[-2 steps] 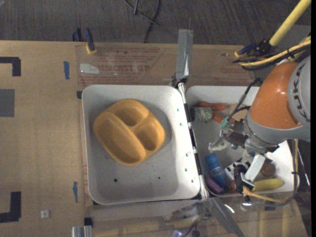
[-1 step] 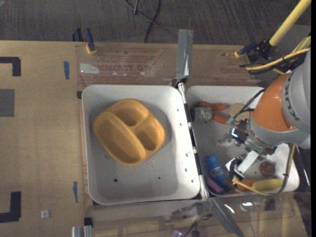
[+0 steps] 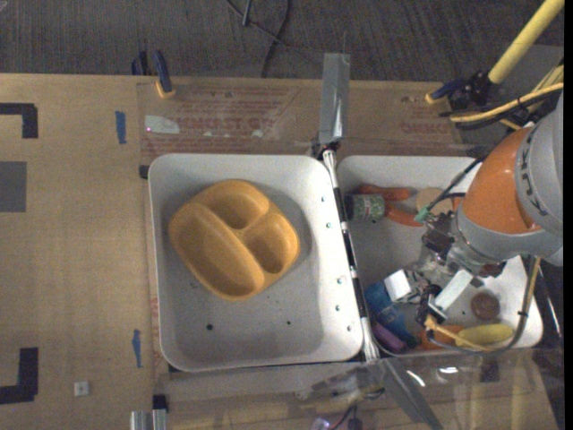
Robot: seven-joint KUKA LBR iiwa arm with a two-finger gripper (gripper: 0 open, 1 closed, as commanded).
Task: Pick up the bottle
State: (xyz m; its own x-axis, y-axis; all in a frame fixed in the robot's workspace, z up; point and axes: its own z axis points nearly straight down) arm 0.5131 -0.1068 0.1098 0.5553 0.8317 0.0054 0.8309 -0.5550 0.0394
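Item one, the bottle (image 3: 365,207): I take it to be the small green-labelled container lying on its side at the far left of the right bin (image 3: 530,330), close against the wall shared with the left bin (image 3: 269,343).

Item two, clutter in the right bin: an orange piece (image 3: 407,214) just beside the bottle, a blue object (image 3: 383,299) and a purple one (image 3: 391,337) nearer, a brown disc (image 3: 485,305) and a yellow piece (image 3: 488,333) at the near right.

Item three, the end effector (image 3: 430,285): low over the middle of the right bin; I cannot tell its state.

Item four, the left bin: holds a yellow divided dish (image 3: 234,237).

Item five, the counter (image 3: 72,240): bare wood.

Step as I judge it: approach, not grasp. Next I need travel farther and leftward, centring over the bottle.
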